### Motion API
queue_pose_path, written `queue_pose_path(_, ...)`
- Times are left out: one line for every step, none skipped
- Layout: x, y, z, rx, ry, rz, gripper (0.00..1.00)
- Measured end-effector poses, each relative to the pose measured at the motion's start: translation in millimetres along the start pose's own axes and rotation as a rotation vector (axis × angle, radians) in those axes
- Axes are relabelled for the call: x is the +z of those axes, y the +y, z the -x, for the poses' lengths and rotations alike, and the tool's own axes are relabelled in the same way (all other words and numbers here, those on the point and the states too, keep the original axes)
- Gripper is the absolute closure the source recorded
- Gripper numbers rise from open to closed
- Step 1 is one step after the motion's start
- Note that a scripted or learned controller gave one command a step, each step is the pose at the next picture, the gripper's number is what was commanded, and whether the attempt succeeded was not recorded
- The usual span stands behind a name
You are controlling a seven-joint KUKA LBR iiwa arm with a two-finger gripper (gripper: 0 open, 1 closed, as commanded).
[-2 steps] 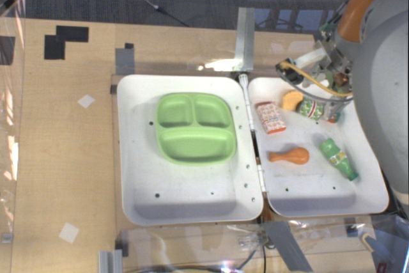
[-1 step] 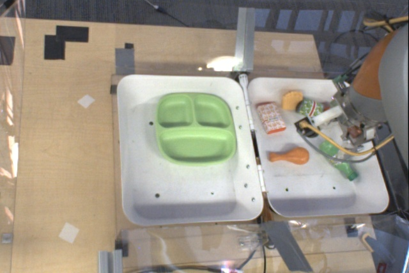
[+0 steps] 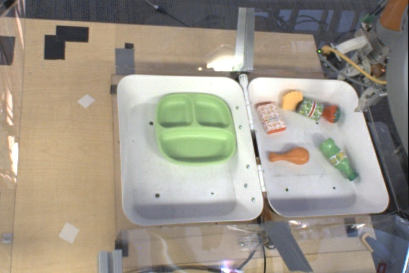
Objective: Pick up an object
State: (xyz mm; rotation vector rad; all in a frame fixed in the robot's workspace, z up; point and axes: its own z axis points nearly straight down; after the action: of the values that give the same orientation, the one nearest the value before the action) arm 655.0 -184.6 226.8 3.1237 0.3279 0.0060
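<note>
The right bin holds several small items. A red and white carton lies near its left wall. At the back, a yellow-orange piece touches a red, white and green bottle. An orange drumstick lies in the middle, and a green bottle lies to its right. The arm comes in at the upper right. Its gripper hangs over the bin's back right corner, apart from all the items, with nothing seen in it.
The left bin holds a green divided plate. A metal post stands behind the seam between the bins. Cables and yellow hoses hang around the wrist near the right bin's back rim.
</note>
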Motion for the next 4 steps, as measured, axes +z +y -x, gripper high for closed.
queue_pose_path(-10.2,-2.2,-2.0,-0.012,0.0,0.0,1.0)
queue_pose_path(45.8,-71.4,0.9,-0.005,-0.003,-0.003,1.0)
queue_pose_path(41.1,-124.6,-3.7,0.004,-0.001,-0.003,1.0)
queue_pose_path(40.9,-272.9,-38.0,-0.112,0.0,-0.004,1.0)
